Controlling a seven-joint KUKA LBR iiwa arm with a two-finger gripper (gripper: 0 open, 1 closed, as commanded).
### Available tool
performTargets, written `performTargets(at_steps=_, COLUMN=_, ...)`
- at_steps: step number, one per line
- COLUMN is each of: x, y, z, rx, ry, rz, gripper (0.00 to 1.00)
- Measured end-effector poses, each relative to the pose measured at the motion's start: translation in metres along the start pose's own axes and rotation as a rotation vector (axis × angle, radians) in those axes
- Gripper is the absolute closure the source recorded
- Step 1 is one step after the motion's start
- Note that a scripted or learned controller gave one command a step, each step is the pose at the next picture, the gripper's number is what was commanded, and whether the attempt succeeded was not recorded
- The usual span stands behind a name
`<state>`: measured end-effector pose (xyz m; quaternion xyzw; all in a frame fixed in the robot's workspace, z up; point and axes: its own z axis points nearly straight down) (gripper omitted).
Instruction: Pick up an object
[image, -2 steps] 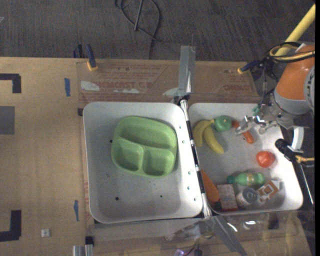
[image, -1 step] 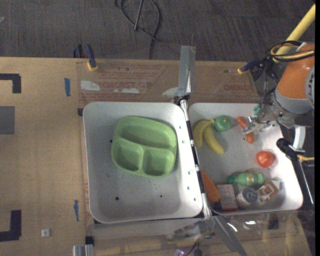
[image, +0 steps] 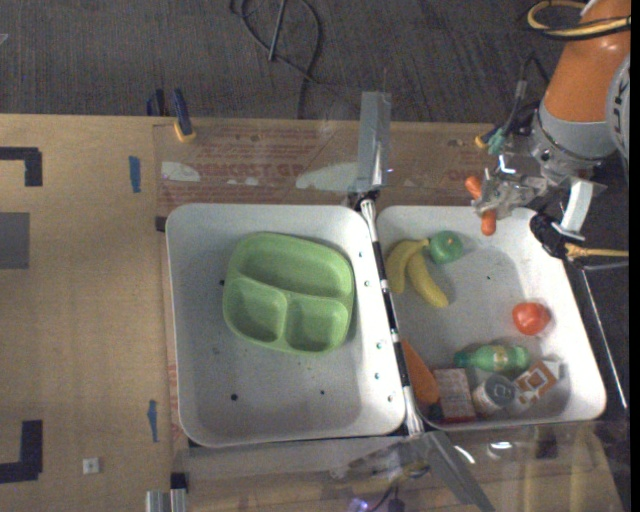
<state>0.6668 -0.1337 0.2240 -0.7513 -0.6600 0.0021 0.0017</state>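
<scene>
My pincer (image: 487, 210) hangs at the far right corner of the right bin (image: 590, 372), just over its back rim. Its fingers are orange-tipped and small in the view; I make out one tip lower than the other, but whether they are parted or closed I cannot tell, and I see nothing between them. The arm (image: 588, 70) above it is cut off by the top and right edges, only the orange band and grey wrist showing.

Nearest to the pincer, below and to its left, lies a small green pepper (image: 445, 246), touching a pair of yellow bananas (image: 418, 270). Farther below and slightly right sits a red tomato (image: 531, 318), apart from the rest. Well below the pincer, along the near wall, things crowd together: a green bottle (image: 494, 357), a round can (image: 494, 394), a reddish box (image: 456, 393), an orange-and-white carton (image: 538, 380), their labels too blurred to read. An orange carrot (image: 420, 372) lies against the divider, partly hidden by it.

Far left of the pincer, the left bin (image: 200, 390) holds a green compartment plate (image: 289, 291).
</scene>
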Motion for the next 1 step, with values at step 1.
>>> performTargets(at_steps=1, x=0.0078, y=-0.0239, z=0.0476, rx=0.004, ry=0.001, rz=-0.089, gripper=1.0)
